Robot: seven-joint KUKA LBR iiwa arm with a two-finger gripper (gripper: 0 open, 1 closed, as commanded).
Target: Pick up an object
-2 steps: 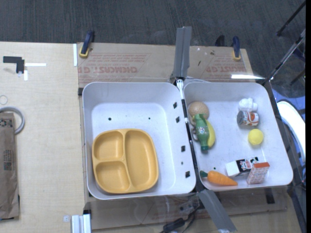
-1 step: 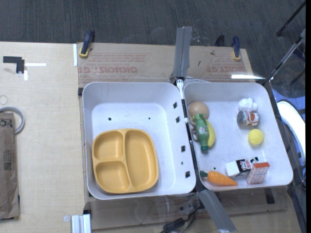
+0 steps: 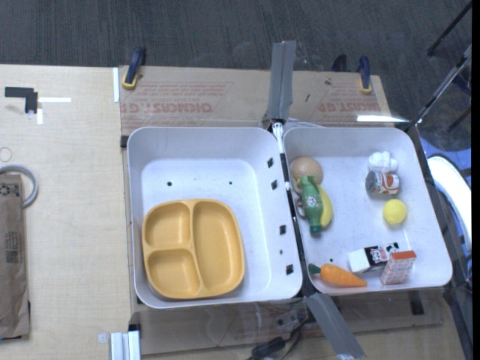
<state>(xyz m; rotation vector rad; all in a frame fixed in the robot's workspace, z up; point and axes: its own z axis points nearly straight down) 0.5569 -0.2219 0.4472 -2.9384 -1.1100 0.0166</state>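
Observation:
The right bin (image 3: 352,139) holds several small items. A brown round fruit (image 3: 306,170) lies at its left side, with a green bottle (image 3: 310,205) and a yellow banana (image 3: 324,208) just below it. A small white and orange toy (image 3: 382,176) rests near the upper right, and a yellow lemon (image 3: 395,212) lies under it. Along the front wall lie an orange carrot (image 3: 340,276), a small white and black box (image 3: 373,257) and an orange carton (image 3: 398,267).
The left bin (image 3: 202,145) holds a yellow divided plate (image 3: 194,247). Cardboard (image 3: 225,100) lies behind both bins, held by two clamps. A brown paper bag (image 3: 11,253) rests at the bench's far left.

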